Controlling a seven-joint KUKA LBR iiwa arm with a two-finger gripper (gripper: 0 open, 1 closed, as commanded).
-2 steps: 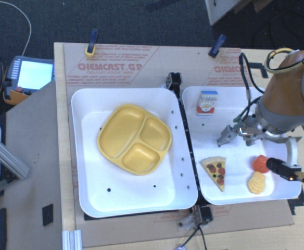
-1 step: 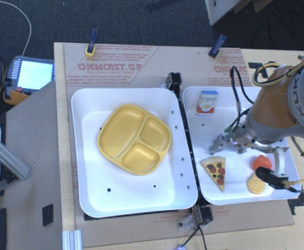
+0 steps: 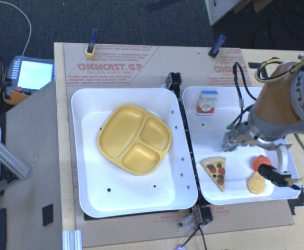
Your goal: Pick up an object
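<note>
The right bin (image 3: 230,194) holds a small white and blue carton (image 3: 207,102) at its back and a pizza slice (image 3: 216,172) near its front. A red-orange piece (image 3: 261,161) and a pale yellow biscuit-like piece (image 3: 256,183) lie at its front right. My gripper (image 3: 234,141) hangs over the middle of this bin, just behind the pizza slice and left of the red-orange piece. Nothing shows in its grasp. The grey arm with its orange band (image 3: 275,104) covers the bin's right side.
A yellow divided plate (image 3: 135,138) lies in the left bin (image 3: 89,191). A black ridge (image 3: 186,134) separates the two bins. Cables (image 3: 239,85) loop above the right bin, and a black and yellow fitting (image 3: 276,176) lies over its front right corner.
</note>
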